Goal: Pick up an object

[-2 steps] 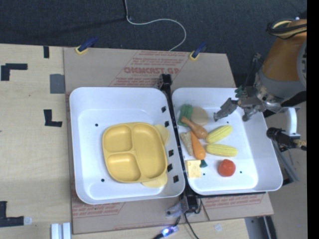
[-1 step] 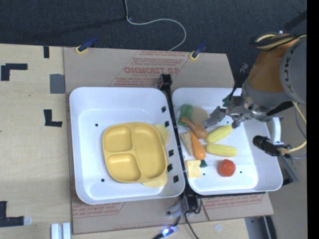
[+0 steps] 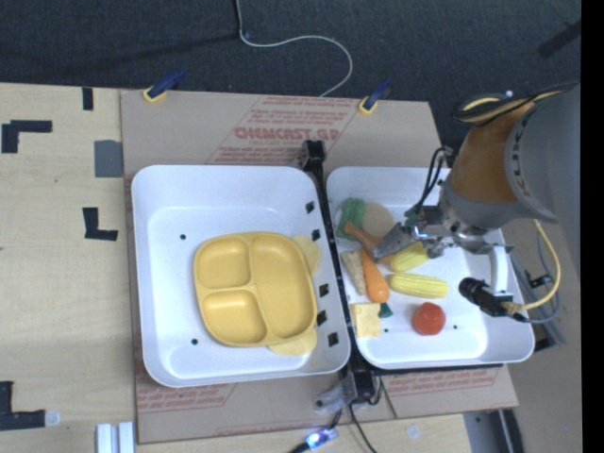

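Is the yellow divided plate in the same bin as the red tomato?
No, the yellow divided plate lies in the left bin; the red tomato lies in the right bin.

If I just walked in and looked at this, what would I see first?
Probably the big yellow plate with three sections, sitting in the left bin. Then the pile of toy food in the right bin: an orange carrot, yellow corn and a red tomato. The grey and orange arm reaches over that food.

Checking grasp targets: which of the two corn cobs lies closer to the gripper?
The upper corn cob, right beside the gripper; the other cob lies lower, nearer the tomato.
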You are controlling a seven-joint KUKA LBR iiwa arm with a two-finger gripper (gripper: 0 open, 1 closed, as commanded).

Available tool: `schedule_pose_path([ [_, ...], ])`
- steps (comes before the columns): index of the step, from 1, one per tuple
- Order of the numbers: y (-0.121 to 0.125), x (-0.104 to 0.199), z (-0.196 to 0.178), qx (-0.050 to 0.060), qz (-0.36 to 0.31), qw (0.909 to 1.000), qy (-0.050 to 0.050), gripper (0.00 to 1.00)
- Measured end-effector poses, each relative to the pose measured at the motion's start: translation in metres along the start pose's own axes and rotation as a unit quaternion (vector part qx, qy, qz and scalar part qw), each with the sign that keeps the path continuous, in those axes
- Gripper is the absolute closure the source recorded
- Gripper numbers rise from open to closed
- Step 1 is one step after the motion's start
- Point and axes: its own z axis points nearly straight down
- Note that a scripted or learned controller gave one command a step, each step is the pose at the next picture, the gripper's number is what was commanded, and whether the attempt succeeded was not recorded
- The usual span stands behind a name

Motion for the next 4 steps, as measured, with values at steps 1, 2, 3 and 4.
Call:
schedule_pose_path([
  [1,0.004,-0.004,0.015,-0.007,0.001,1.0,-0.003,0.0],
  [2,0.009,-0.004,-0.001,-0.016,0.0,0.9999,-0.004,1.0],
  [3,0.008,0.0,-0.064,-0.003,0.0,1.0,0.001,1.0],
  [4,0.009,0.0,-0.117,-0.003,0.0,1.0,0.001,1.0],
])
